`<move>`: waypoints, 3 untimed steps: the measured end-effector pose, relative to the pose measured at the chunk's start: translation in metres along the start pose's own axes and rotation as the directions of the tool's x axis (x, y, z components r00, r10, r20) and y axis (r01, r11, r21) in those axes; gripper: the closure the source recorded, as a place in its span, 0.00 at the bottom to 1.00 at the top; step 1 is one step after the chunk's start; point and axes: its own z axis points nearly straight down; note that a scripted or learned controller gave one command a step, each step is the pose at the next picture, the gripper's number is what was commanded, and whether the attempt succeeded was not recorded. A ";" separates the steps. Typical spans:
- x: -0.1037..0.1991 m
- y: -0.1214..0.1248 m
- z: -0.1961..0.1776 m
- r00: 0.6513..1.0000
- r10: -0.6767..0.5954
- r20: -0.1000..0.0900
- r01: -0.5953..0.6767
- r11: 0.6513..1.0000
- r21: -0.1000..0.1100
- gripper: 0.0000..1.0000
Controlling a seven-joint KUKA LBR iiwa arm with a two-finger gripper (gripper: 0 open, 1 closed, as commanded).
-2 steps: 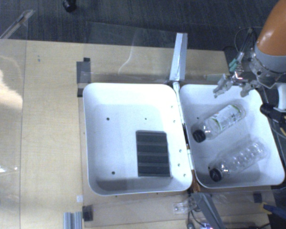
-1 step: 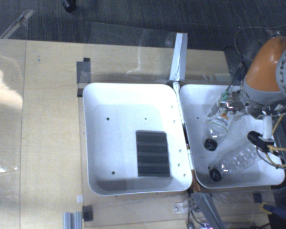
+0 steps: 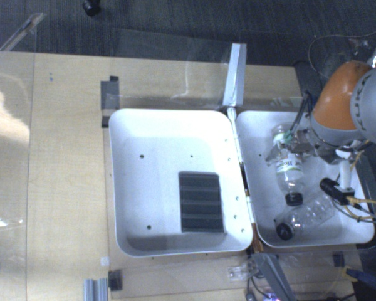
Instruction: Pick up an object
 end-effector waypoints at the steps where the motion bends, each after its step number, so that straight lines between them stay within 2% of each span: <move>1: -0.048 -0.051 -0.049 1.000 0.023 0.001 -0.023 1.000 0.005 0.00; 2: -0.058 -0.020 0.001 0.999 -0.039 0.001 0.039 0.999 0.001 0.00; 3: -0.050 -0.041 -0.009 0.974 -0.224 -0.001 0.224 0.974 0.004 0.00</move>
